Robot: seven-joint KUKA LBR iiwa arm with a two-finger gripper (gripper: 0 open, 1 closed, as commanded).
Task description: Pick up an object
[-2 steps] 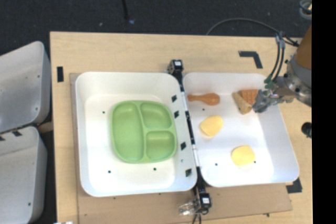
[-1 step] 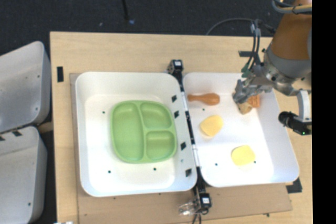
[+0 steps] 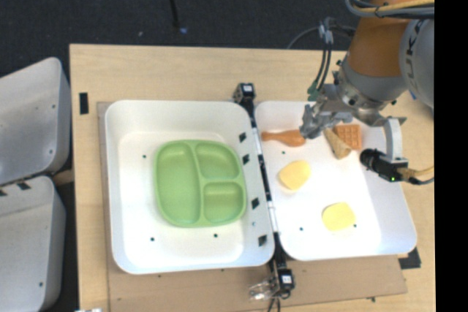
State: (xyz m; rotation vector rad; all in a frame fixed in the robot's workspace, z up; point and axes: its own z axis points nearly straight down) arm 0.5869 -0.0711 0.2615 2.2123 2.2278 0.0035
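Pick not yet made, by appearance: gripper point(image 3: 313, 120), finger state impossible to tell, low over far end of right bin point(image 3: 380, 237) at orange spoon-like piece point(image 3: 284, 137); waffle piece point(image 3: 344, 139) and two yellow pieces resting on the bin floor.

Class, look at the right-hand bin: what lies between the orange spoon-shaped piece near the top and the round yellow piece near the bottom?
In the camera view, a second yellow piece lies between the orange spoon-shaped piece and the round yellow piece, on the bin floor.
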